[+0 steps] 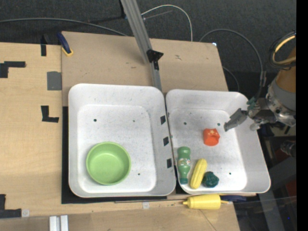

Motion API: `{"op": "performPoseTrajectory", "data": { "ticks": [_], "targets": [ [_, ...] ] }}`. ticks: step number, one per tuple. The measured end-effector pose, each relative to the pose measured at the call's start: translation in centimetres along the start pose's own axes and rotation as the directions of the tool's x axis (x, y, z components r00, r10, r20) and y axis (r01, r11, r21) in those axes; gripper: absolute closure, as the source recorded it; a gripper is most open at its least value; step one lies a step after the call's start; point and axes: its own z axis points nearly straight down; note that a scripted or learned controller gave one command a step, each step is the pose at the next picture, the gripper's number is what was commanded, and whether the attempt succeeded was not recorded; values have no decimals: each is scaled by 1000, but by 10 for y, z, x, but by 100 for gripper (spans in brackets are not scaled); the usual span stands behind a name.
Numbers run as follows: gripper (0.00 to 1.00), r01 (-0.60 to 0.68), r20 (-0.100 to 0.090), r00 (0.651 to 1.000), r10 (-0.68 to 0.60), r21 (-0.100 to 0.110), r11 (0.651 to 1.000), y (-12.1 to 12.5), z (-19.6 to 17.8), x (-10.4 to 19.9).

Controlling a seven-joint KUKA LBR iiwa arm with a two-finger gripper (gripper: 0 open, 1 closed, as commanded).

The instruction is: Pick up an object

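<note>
Yellow bottle [204,202] on bench, orange object [211,136] near fingers [233,120]

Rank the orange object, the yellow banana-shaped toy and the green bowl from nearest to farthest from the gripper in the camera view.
From the gripper, at the right bin's right side:
1. Orange object, just left of and below it, in the right bin.
2. Yellow banana-shaped toy, near that bin's front edge.
3. Green bowl, front left of the left bin.

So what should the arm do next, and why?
Probably ease the gripper left and down over the orange object. It lies by itself in the right bin, nearest the gripper, while the other items crowd the bin's front corner.
</note>
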Motion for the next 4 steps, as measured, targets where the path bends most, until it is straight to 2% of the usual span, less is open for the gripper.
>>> {"op": "performPoseTrajectory", "data": {
  "ticks": [1, 4],
  "targets": [
    [0, 0, 0, 1000, 0, 0, 1000, 0, 0, 0],
    [0, -2, -2, 1000, 2, 6, 1000, -17, 170, 11]
  ]
}}
